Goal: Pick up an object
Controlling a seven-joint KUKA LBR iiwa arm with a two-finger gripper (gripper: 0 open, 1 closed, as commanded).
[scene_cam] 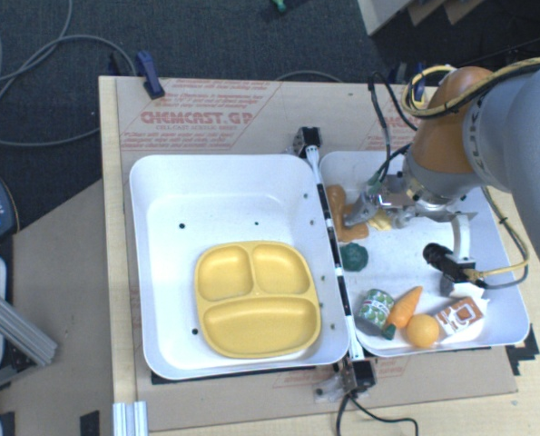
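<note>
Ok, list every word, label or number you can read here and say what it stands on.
"CHEMCAST GP": large red print on the brown sheet under the bins, read upside down in this view.
Smaller red lines around it: too blurred to read.
Orange-and-white carton in the right bin: markings too small to read.

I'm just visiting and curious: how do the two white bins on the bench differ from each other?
The left bin holds one thing, a yellow divided plate; the right bin holds several small items, among them a toy carrot and an orange ball. The robot arm reaches over the right bin, not the left bin. The left bin shows more bare floor than the right bin. Both are shallow, white and side by side.
</note>
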